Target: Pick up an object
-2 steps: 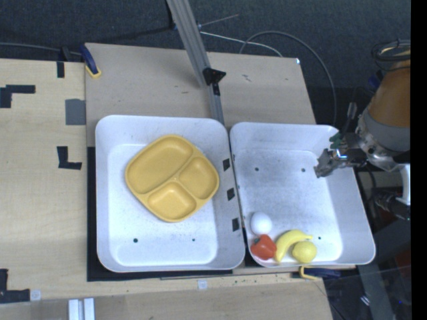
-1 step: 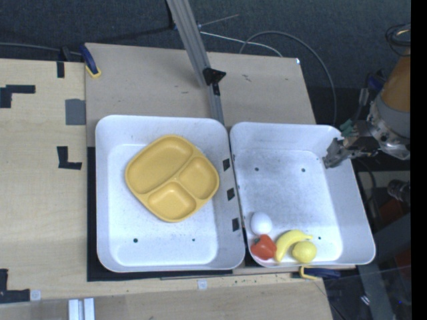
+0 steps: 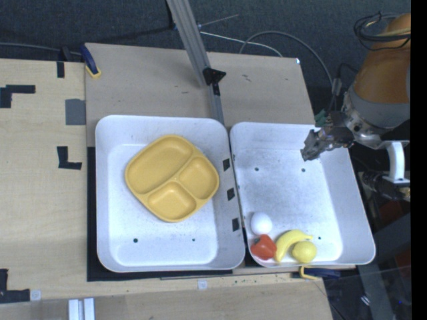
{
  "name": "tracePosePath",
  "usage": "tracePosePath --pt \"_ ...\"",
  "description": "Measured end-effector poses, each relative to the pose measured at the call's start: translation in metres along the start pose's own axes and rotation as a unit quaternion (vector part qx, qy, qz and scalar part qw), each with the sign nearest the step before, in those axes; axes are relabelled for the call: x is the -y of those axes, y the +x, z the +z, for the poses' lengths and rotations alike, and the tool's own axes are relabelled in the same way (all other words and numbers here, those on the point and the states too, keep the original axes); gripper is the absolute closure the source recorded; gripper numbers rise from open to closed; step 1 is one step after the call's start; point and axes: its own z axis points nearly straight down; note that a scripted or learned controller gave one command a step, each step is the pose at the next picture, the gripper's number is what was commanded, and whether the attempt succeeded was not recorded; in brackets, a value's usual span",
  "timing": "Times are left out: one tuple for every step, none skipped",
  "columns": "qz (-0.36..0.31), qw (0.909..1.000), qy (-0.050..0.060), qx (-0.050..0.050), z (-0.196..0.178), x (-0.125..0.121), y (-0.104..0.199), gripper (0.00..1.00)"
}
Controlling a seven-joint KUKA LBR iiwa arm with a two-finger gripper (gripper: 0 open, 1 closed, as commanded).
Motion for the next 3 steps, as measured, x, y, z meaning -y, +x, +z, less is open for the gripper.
tracePosePath --pt "0.000 1.0000 0.001 0.000 0.020 -0.021 0.050 1.00" --pt "-0.001 1.0000 0.001 0.000 0.039 -0.036 0.105 1.00" --pt "-0.001 1.0000 0.000 0.000 0.034 -0.049 0.155 1.00"
